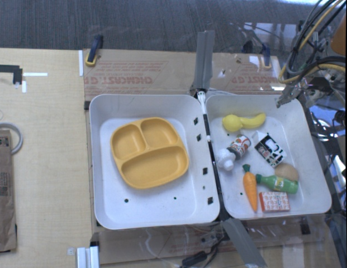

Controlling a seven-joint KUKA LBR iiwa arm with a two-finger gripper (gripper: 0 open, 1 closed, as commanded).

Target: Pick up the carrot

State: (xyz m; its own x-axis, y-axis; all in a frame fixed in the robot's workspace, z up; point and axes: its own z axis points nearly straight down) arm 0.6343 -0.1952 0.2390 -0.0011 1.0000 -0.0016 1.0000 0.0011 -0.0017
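The carrot (250, 190) is orange with a small green top. It lies lengthwise in the right bin (307, 128), near the front, with the green top pointing toward the back. A green bottle (277, 183) lies just to its right and a red box (274, 202) sits beside its tip. My gripper (289, 94) is at the bin's far right corner, above the rim, well away from the carrot. A tangle of cables and the wrist sit behind it.
The right bin also holds a yellow squash-like toy (243, 121), a small white bottle with a red label (234, 151), a black-and-white packet (270, 149) and a beige item (287, 172). A yellow divided plate (150, 151) lies in the left bin (100, 166).
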